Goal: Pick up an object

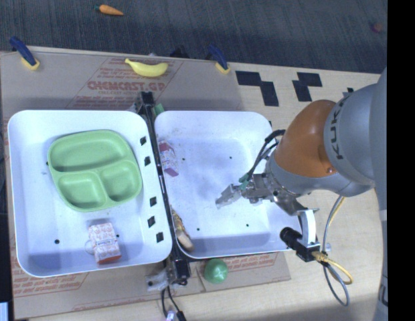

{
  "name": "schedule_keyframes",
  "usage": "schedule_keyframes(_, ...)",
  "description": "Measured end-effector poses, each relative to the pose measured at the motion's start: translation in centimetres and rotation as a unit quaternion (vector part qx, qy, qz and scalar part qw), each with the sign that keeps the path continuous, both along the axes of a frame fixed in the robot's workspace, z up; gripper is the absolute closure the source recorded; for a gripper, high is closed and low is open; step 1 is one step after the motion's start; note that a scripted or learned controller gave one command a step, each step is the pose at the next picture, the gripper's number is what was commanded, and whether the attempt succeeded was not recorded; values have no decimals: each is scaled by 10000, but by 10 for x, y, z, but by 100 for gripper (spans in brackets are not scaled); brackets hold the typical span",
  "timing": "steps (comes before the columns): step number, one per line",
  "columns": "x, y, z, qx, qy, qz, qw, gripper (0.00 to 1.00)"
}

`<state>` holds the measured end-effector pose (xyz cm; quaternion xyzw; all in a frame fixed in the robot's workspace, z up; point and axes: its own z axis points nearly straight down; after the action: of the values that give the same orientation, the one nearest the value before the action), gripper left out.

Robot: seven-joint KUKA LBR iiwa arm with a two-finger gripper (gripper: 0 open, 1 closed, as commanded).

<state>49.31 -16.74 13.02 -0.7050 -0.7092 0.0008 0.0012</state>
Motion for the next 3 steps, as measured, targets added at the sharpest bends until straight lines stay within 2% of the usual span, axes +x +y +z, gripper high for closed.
schedule_keyframes(1, 26, 40, -39, 8, 15, 10, 10000, 0)
schedule_keyframes(2, -17, 17, -10, 5, 2, -7, 10000, 0)
schedule_keyframes(3, 54, -23, 10, -2, -10, -4, 10000, 0)
